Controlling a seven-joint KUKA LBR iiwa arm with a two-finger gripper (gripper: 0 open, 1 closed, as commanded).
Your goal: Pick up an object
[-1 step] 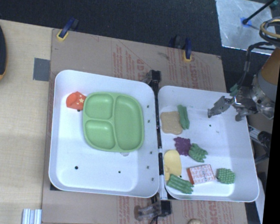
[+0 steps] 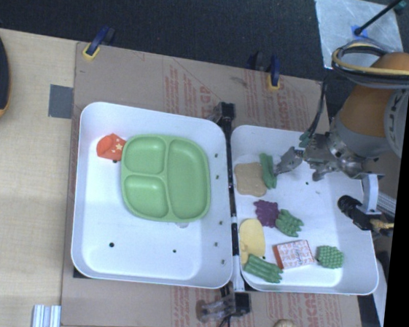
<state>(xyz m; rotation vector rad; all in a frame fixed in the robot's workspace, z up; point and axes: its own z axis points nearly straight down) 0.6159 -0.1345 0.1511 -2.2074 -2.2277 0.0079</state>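
You are looking down at two white bins sitting side by side on a brown bench. The arm (image 2: 369,104) is reaching in from the right, and its gripper (image 2: 303,163) is hanging over the top part of the right bin (image 2: 356,283). Its two fingers are standing apart, and nothing is sitting between them. One fingertip (image 2: 287,163) is pointing down near a small green veggie (image 2: 267,170), but you cannot tell if it is touching it.

The things to pick up are lying in the right bin. The small green veggie is leaning on the edge of a tan bread slice (image 2: 249,178). Below that, purple grapes (image 2: 266,211) are lying just beside a green leafy piece (image 2: 289,222). A yellow piece (image 2: 252,237) is sitting near the bin's left wall, and a long green pod (image 2: 263,268) is touching its bottom end. A red and white packet (image 2: 295,254) is lying next to a bumpy green piece (image 2: 329,256).

In the left bin (image 2: 142,262), a green plate with three parts (image 2: 166,177) is resting in the middle. A red piece with a yellow star (image 2: 110,146) is sitting just beside the plate's left edge.
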